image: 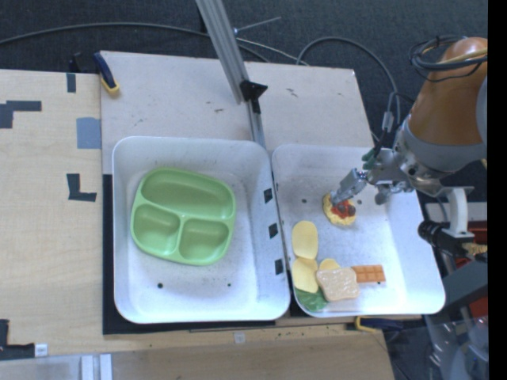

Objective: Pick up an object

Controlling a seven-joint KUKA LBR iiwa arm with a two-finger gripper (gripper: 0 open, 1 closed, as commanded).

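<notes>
My gripper (344, 197) reaches in from the right over the right bin (412, 236), tilted down and to the left. Its tip is right at the upper edge of a small round yellow toy food with a red topping (342, 214), which lies on the bin floor. Nearer the front of the same bin lie a yellow oval piece (305, 238), a second yellow piece (304, 275), a bread slice (338, 284), an orange wafer (368, 274) and a green leaf (314, 298).
The left bin (127, 236) holds a green divided plate (184, 215). A slanted metal pole (226, 38) comes down to the wall between the bins. Cables trail across the dark floor behind the bench.
</notes>
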